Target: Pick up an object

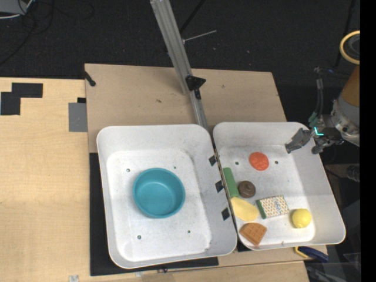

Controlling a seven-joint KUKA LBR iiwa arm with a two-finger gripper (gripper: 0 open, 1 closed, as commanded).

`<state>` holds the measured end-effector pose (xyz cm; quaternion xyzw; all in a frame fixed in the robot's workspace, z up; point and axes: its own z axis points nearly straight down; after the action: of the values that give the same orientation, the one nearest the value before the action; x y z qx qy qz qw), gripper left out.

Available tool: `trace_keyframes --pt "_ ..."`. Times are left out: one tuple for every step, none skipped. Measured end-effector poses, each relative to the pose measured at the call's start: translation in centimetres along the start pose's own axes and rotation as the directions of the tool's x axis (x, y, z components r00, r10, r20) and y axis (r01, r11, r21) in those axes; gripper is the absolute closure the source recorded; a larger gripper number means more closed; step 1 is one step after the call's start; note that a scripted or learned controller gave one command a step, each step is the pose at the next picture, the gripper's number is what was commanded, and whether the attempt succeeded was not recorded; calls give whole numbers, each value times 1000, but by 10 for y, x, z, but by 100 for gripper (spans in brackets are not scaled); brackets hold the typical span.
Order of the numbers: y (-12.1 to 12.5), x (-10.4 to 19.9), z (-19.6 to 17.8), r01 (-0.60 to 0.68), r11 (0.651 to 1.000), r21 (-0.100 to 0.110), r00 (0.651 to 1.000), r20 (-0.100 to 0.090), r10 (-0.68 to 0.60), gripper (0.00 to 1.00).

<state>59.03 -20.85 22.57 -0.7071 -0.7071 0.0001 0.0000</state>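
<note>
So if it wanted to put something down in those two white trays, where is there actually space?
The left bin has bare floor all around the blue bowl, widest along its far side. In the right bin, the far strip behind the red disc is bare. Its near half is crowded: brown ball, yellow piece, patterned block, waffle, lemon.

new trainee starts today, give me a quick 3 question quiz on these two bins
1. True or false: the blue bowl is in the left bin.
2. Which lies closest to the gripper? A) yellow ball B) red disc C) waffle
3. Fill in: the green stick lies along the right bin's ____ wall.

Key: 1 true; 2 B; 3 left
</note>
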Motion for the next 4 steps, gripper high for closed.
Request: trace_keyframes --pt "0 0 0 0 1000 0 1000 0 0 0" --pt "3 -3 44 0 1000 3 1000 -1 0 0" --pt "1 2 106 1 1000 6 1000 -2 -1 0" --pt "0 3 136 1 1000 2 1000 0 -1 0"
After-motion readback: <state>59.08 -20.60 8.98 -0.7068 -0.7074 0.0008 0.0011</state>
